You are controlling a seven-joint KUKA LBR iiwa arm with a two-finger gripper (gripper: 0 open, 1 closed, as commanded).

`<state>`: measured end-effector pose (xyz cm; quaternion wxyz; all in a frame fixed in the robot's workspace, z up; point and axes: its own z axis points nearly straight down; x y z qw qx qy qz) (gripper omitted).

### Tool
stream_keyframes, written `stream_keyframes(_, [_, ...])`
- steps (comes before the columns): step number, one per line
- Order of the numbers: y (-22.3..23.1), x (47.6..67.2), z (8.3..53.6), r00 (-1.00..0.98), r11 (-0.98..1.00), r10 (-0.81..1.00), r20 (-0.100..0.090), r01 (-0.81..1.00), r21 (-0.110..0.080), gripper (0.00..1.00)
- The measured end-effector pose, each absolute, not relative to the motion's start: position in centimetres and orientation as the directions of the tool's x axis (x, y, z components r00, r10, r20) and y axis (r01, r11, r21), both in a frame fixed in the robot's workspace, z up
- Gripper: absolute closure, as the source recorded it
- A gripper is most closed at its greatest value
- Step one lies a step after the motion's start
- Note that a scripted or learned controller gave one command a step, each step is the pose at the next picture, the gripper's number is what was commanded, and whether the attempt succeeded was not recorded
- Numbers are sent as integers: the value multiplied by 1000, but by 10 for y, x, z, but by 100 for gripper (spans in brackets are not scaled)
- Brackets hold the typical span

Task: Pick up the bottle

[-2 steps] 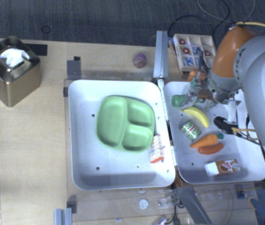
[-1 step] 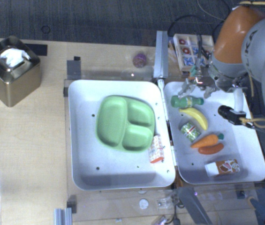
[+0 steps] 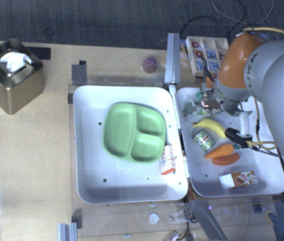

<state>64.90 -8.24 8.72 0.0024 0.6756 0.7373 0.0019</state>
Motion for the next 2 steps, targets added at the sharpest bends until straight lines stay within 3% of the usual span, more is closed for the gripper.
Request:
stream_keyframes(1, [-88, 661, 87, -181, 181, 983, 10, 983, -37, 0])
stream_keyframes(2, [-112, 601, 89, -187, 187, 982, -3, 982, 10, 0])
